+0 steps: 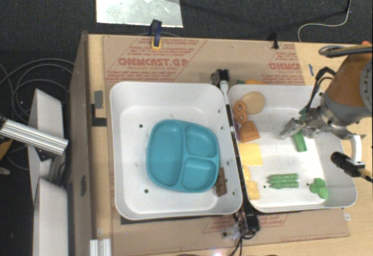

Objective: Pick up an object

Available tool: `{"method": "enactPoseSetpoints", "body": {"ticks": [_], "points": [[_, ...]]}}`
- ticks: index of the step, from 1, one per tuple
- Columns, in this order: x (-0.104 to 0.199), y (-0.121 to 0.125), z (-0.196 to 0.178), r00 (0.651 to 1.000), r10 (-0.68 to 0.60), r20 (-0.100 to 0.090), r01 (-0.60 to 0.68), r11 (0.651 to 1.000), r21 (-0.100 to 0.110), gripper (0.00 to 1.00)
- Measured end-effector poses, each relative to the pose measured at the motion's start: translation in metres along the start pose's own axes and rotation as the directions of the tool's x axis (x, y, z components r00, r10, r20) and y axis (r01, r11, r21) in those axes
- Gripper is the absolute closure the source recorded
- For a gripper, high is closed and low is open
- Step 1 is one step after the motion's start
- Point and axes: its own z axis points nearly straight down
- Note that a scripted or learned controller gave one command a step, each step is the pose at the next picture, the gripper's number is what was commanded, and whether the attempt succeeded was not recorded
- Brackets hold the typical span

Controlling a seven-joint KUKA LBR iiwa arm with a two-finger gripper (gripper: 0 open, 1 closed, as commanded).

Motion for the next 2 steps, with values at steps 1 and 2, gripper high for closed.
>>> {"method": "enactPoseSetpoints", "body": {"ticks": [1,2], "points": [[0.000,0.001,-0.013,1.000,0.000,0.000,0.000,1.000,-0.004,1.00],[0.044,0.072,-0.002,1.000,-0.010,-0.003,0.010,1.000,0.004,1.00]]}}
